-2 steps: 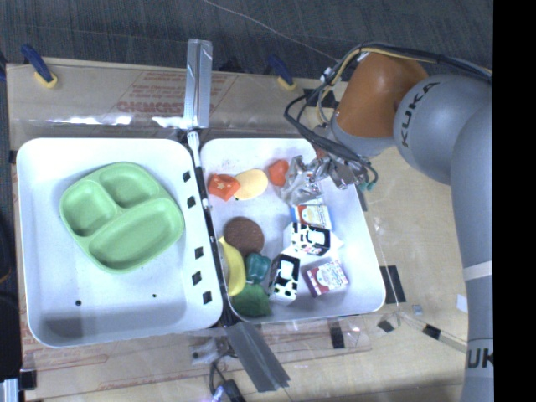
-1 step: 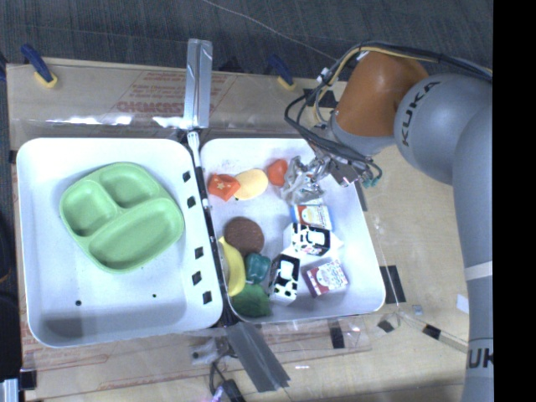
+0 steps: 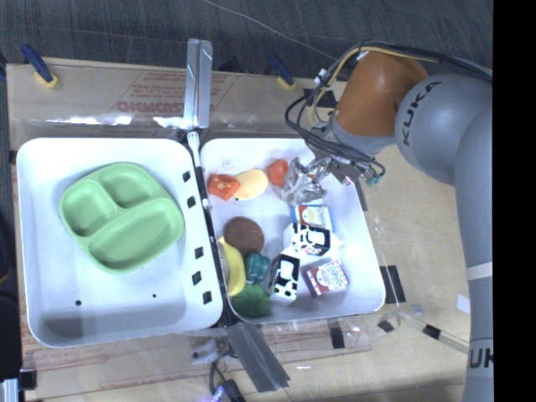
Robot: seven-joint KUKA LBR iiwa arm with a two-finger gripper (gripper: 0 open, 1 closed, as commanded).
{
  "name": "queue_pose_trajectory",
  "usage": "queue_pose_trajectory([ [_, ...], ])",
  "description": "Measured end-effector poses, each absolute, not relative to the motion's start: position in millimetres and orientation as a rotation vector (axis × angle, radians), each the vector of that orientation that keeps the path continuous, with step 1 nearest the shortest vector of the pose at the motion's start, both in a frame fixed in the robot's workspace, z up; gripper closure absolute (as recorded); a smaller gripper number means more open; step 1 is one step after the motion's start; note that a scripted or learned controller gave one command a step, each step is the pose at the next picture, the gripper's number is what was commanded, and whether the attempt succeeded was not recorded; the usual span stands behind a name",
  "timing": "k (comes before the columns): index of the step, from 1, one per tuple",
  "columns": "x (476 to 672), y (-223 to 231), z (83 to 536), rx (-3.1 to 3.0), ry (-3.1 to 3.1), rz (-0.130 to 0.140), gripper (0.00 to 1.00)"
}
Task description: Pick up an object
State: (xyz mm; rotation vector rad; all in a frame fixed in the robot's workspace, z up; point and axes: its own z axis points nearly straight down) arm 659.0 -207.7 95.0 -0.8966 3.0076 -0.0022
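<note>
Reaching in from the right, the grey arm with its orange band hangs over the right-hand shallow white bin on the table. Beside it, the left white bin carries a green divided plastic plate. The metal end effector sits low among the toy food, just beside a small red-orange round piece and above a small white carton. Nothing visibly sits in it; its opening I cannot tell. This looks like the approach; next comes a clean closing on one item.
</note>
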Motion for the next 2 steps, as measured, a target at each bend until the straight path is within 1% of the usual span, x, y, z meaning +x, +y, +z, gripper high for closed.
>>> queue_pose_trajectory([
  [1,658.3,-112,93,-0.754,3.048,0.003,1.0],
  [2,655.0,-99,93,-0.409,3.125,-0.007,1.0],
])
